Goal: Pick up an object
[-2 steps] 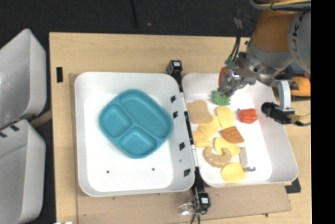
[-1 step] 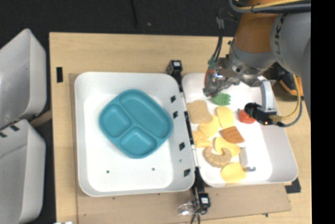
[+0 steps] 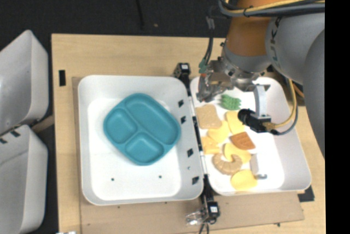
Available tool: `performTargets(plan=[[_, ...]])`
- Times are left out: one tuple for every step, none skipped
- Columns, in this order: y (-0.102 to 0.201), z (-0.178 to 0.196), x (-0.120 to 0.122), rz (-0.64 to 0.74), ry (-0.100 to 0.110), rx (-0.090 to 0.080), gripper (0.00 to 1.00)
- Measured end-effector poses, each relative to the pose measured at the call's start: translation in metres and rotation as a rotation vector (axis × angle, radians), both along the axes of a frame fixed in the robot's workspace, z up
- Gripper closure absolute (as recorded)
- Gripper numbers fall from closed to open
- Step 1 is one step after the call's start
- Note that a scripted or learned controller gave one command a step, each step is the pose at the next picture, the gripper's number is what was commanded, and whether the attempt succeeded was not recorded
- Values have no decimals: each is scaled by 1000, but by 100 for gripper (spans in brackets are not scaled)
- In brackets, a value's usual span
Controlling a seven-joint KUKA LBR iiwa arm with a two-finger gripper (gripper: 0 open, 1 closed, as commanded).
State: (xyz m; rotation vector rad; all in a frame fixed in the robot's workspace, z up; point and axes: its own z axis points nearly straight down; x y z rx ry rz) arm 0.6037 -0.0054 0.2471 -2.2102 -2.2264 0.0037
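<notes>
Two white bins sit side by side on the bench. At 9 o'clock, the left bin (image 3: 87, 173) holds a teal divided tray (image 3: 141, 127), its long axis running from 10 to 4 o'clock. At 3 o'clock, the right bin (image 3: 290, 167) holds a cluster of toy food: a tan slice (image 3: 208, 116), yellow pieces (image 3: 216, 137), a green piece (image 3: 230, 101) and an orange-brown wedge (image 3: 243, 141). No writing is legible. The gripper (image 3: 210, 87) hangs over the right bin's 11 o'clock corner; I cannot tell its opening.

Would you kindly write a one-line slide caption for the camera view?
KUKA arm's pincer hovers over toy food pieces in the right bin; a blue divided tray lies in the left bin.
</notes>
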Motion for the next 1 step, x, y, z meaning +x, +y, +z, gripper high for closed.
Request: performTargets(plan=[[27, -18, 2, -3, 1, -3, 100]])
